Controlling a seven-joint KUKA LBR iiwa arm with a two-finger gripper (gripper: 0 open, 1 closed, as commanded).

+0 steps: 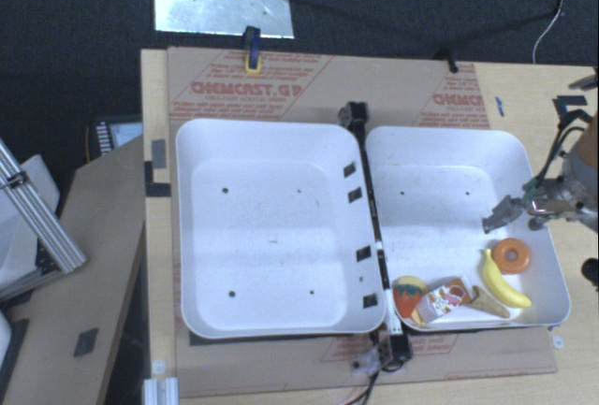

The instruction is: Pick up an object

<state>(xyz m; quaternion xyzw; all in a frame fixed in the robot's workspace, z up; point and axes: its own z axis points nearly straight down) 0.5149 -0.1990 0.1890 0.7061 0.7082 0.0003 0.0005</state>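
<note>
Toys crowd the near corner of the right white plastic bin (449,160): your curved yellow plastic banana (503,282) lies beside an orange ring (511,254). Light, stiff and slick, it likely wants gripping across its middle. The jaws' state above it can't be told.

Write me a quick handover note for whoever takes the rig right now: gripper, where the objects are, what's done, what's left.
Gripper: over the right bin, near its right wall, holding nothing that can be seen; finger state unclear.
Objects: all in the right bin's near corner: banana, orange round piece just above it, red-and-white packet, orange-red fruit by the divider.
Left bin: no objects seen.
Done: no pick yet.
Left: descend, grasp one object, lift.
</note>
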